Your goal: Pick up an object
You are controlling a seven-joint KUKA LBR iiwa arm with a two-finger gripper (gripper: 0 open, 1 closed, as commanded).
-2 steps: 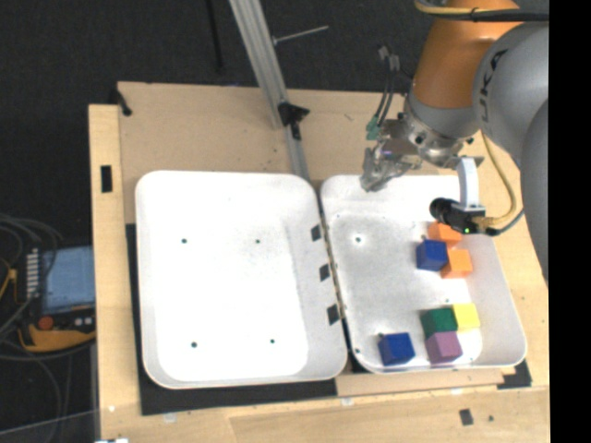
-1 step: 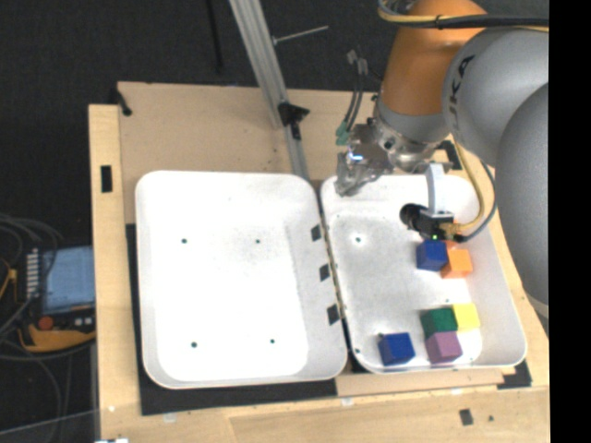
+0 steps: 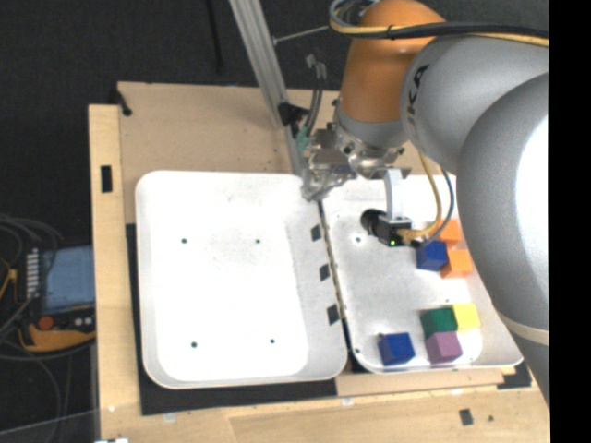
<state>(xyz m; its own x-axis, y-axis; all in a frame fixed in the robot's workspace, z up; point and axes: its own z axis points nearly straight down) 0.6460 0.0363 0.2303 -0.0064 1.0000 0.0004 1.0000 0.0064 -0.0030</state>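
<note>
Whether the jaws of the gripper (image 3: 319,181) are open or closed cannot be told from this angle; it sits at the far end of the divide between the left bin (image 3: 231,358) and the right bin (image 3: 362,275). Blocks lie in the right bin: two blue blocks (image 3: 431,256) (image 3: 396,348), an orange block (image 3: 455,261), a green block (image 3: 440,321), a yellow block (image 3: 466,316) and a purple block (image 3: 444,345).

Gripper (image 3: 319,185) sits over the bins' divider, far end; blue cube (image 3: 431,256), orange block (image 3: 454,247) to its right, nearer camera.
</note>
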